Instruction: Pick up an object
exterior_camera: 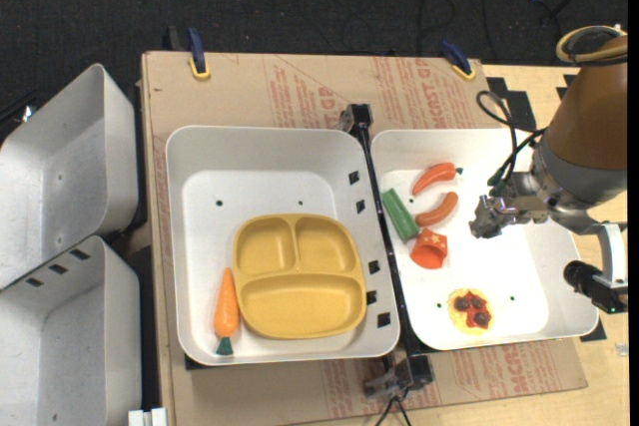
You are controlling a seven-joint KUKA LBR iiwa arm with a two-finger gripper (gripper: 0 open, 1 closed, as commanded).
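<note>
My gripper (486, 217) hangs over the right bin (559, 309), just right of the food items. A red chili pepper (433, 177) lies at the bin's upper left, with an orange sausage (437, 209) below it. A green strip (400, 213) lies along the bin's left wall. A red bell pepper piece (429, 249) sits under the sausage. A small pizza slice (471, 308) rests near the bin's front. Nothing shows between the fingers.
The left bin (190, 214) holds a yellow divided plate (300, 276) and an orange carrot (227, 308) to its left. A black divider runs between the bins. Spare white bins (60, 175) stand off the bench to the left.
</note>
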